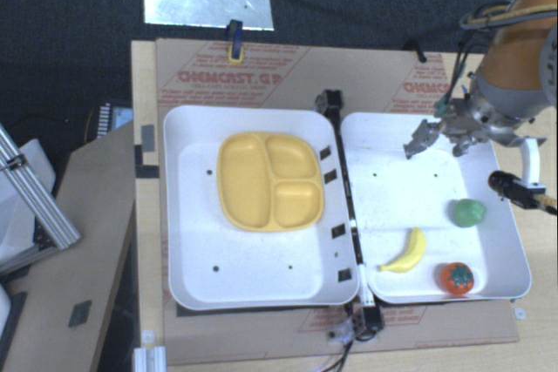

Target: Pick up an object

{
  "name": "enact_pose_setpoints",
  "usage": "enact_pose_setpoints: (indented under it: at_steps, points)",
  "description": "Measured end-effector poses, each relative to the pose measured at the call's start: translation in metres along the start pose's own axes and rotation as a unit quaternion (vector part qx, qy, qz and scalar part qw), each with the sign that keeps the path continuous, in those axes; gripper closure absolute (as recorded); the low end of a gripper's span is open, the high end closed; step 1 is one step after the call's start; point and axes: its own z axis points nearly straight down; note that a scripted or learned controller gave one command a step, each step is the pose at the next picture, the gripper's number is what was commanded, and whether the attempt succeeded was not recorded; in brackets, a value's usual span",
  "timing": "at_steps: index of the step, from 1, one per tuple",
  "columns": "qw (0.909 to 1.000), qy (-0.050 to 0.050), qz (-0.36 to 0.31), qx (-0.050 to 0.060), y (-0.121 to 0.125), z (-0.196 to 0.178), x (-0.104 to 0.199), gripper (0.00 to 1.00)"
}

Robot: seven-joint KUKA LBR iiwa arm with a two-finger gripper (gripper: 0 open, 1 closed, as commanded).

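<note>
Approach step: gripper above right bin, fingers spread, holding nothing; next, descend onto banana.

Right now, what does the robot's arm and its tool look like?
The arm is rounded grey metal with an orange band above the wrist. Dark cables loop beside that band. The tool is a small grey assembly with two finger parts, and a white piece with a black tip juts out below the wrist.
</note>
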Motion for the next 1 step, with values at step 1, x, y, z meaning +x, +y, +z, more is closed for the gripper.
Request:
enact_pose_setpoints:
  at_steps: [1]
  points:
    - [1.0000,-0.001,-0.001,-0.006,0.0025,-0.0063,0.0002,0.00]
